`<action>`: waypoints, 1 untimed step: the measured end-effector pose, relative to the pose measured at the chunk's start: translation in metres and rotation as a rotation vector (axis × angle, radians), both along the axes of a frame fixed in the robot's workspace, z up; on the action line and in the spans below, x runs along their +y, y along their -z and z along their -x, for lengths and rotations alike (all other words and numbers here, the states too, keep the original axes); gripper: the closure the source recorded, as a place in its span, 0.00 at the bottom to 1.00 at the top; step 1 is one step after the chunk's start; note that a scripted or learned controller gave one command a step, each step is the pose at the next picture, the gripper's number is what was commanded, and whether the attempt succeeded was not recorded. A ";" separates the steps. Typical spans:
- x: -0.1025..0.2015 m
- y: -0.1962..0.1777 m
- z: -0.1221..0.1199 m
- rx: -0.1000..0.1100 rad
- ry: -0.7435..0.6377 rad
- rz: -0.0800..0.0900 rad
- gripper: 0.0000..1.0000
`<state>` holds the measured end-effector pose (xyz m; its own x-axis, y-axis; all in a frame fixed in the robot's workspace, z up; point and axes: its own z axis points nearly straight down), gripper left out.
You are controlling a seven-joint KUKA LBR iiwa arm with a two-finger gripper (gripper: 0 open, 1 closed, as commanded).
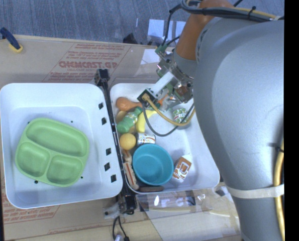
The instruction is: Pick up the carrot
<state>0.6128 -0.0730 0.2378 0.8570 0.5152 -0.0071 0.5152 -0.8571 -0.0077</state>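
place: robotics lab / test cell, not a home
bench point(64, 59): brown cardboard sheet printed with a supplier name, 11 o'clock
floor point(79, 6): grey carpet, 12 o'clock
bins: two white bins point(8, 99) joined at centre by a black clip point(102, 76)
arm point(239, 99): big grey industrial arm with orange band, loose cables, 3 o'clock
props: toy food, blue bowl point(152, 163), green divided plate point(51, 151) at 8 o'clock
clamp point(9, 39): blue-yellow, 10 o'clock
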 end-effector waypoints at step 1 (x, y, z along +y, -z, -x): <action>-0.001 0.000 0.000 0.001 0.002 -0.001 0.00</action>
